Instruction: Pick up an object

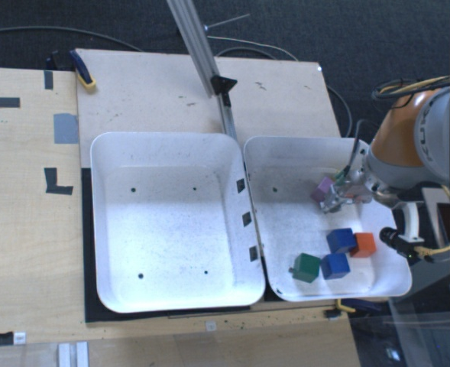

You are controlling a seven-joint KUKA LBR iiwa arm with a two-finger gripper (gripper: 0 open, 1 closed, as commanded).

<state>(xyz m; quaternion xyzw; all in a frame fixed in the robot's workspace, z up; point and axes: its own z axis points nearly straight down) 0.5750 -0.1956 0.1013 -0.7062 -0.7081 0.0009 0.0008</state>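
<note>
Bins sit side by side on a pale wooden bench, seen from above at a slant. Both are shallow white trays with rounded corners and speckled floors. The left bin (163, 220) has dark marks on its floor; the right bin (286, 167) holds all the objects, which is why the arm (408, 140) reaches into it from the right.

The gripper (336, 197) is low over the upper middle of the right bin, pointing down. A small purple block (322, 188) lies right at its tip, touching or nearly so. Whether the block sits between the fingers, and how the fingers stand, is too small and blurred here to tell.

Other objects cluster near the bin's lower right corner (well apart from the gripper): two blue blocks (341, 241) (335, 266), an orange block (364, 244) against the upper blue one, and a green block (306, 267) just left of the lower blue one. All look like hard, matte, cube-like pieces with flat faces, likely easy to pinch.

Judging by position, the purple block is the target, and the grasp is at the closing or lifting step.
</note>
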